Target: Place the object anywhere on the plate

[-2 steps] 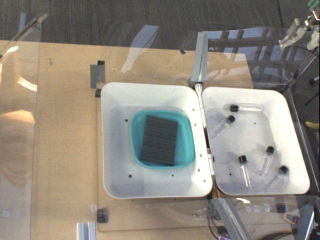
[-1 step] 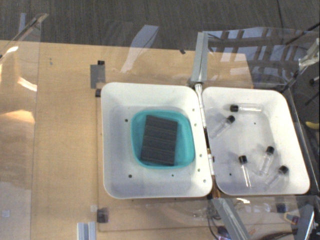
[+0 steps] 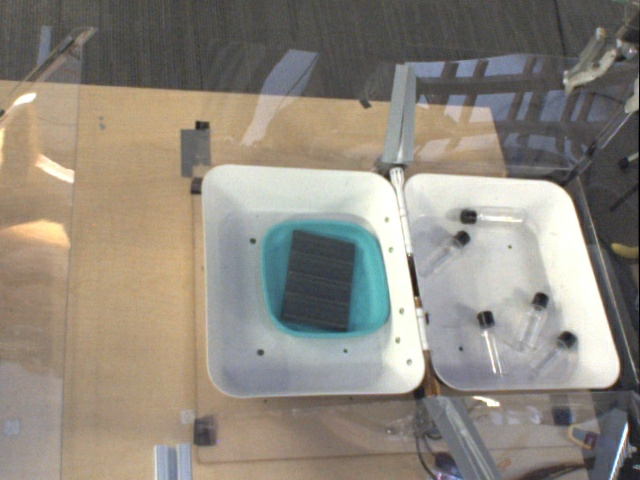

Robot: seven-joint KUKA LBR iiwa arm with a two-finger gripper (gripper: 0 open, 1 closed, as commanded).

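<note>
A teal plate (image 3: 372, 283) with rounded corners lies in the middle of the left white bin (image 3: 230, 298). On it rests a dark grey ribbed rectangular block (image 3: 319, 281), tilted slightly and covering most of the plate's centre. In the right white bin (image 3: 590, 268) lie several clear plastic vials with black caps, such as one at the back (image 3: 490, 215) and one at the front (image 3: 489, 335).
A metal divider rail (image 3: 398, 128) runs back from the seam between the two bins. The bins sit on a wooden bench (image 3: 100, 318) behind a clear reflective pane. Cables and clamp parts (image 3: 450, 448) lie at the front edge.
</note>
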